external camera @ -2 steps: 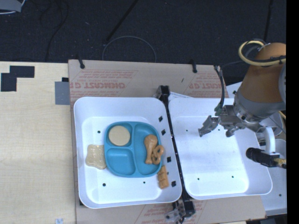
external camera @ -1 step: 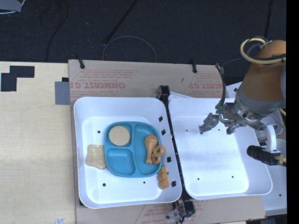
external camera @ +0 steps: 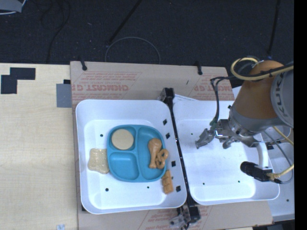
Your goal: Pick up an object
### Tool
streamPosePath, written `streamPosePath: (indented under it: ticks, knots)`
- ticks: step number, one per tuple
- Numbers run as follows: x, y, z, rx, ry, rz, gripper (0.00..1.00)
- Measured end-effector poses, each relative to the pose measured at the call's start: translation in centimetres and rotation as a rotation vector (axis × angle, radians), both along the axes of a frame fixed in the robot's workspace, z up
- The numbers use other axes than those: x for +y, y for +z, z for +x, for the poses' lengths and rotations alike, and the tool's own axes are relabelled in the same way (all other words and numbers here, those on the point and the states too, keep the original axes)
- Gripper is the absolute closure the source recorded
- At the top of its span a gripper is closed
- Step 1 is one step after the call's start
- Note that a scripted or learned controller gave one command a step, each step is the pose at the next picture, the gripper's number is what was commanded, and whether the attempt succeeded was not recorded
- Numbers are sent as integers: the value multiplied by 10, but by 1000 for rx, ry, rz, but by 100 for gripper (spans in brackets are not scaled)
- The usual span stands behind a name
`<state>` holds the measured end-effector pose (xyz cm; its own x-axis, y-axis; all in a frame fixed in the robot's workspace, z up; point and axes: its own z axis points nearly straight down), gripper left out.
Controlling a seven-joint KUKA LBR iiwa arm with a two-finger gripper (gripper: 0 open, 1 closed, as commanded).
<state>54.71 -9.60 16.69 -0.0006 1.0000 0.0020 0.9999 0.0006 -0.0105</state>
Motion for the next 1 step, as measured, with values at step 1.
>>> streamPosePath:
  ticks: [1]
  knots:
    - [-5,-55,7,-2,-1,-1,0]
